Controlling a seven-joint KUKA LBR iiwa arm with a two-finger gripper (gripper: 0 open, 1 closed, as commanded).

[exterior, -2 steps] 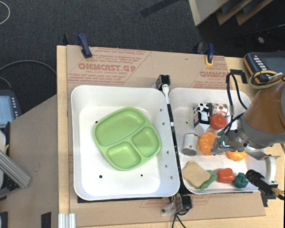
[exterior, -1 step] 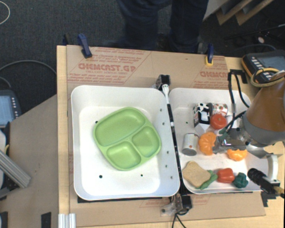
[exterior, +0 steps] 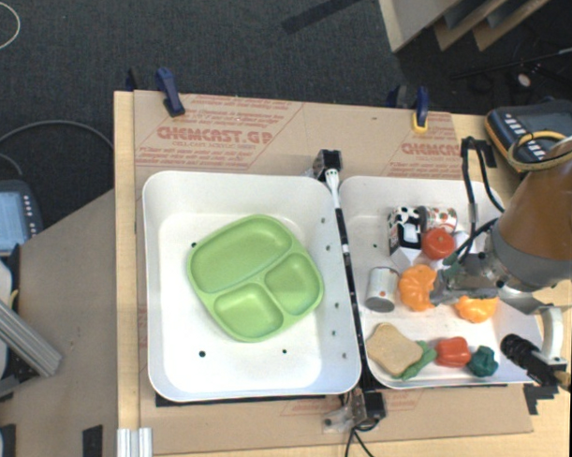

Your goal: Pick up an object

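gripper (exterior: 450,285): low in right bin (exterior: 359,272) – finger state: cannot tell
target: orange pumpkin toy (exterior: 416,286), touching gripper's left side – likely the pick
left bin (exterior: 162,284): green divided plate (exterior: 256,277), probable drop spot

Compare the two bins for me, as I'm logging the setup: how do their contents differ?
The left bin holds one large green divided plate; the right bin holds many small toy foods, among them an orange pumpkin and a bread slice. The gripper works in the right bin, not the left. Both are shallow and white.
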